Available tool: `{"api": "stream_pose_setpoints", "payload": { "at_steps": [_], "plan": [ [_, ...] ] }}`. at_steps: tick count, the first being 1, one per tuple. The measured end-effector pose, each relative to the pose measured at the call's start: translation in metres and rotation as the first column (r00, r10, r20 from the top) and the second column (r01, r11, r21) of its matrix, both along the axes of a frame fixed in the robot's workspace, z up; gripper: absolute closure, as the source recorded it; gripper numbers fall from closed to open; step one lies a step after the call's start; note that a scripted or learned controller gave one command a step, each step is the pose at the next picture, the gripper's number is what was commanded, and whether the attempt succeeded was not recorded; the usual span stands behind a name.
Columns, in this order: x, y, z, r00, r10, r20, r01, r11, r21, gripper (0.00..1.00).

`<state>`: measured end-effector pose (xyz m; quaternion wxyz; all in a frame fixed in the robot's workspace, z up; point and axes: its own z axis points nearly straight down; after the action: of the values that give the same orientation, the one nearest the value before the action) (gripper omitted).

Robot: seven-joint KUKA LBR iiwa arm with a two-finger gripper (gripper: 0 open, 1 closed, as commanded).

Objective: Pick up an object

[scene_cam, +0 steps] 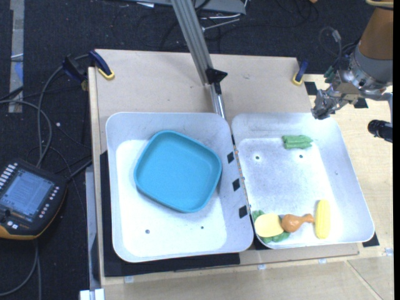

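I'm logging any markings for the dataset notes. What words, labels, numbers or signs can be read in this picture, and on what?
No text can be read.
The handheld controller on the floor at the left has a lit screen, but its contents are too small and blurred to read.
The blue plate, the white bins and the toy foods show no print.

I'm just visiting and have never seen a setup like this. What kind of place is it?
Most likely a robotics lab. A robot arm reaches over a wooden bench bearing two white bins, a control pendant lies on the floor, and cables trail around.
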<state>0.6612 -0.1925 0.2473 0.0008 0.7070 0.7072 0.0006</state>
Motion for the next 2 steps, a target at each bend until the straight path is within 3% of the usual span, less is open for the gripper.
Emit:
{"api": "stream_pose_setpoints", "payload": {
  "at_steps": [2],
  "plan": [
    [-0.035, 0.101, -0.001, 1.0, 0.004, -0.001, -0.004, 1.0, 0.001, 1.0]
  ]
}}
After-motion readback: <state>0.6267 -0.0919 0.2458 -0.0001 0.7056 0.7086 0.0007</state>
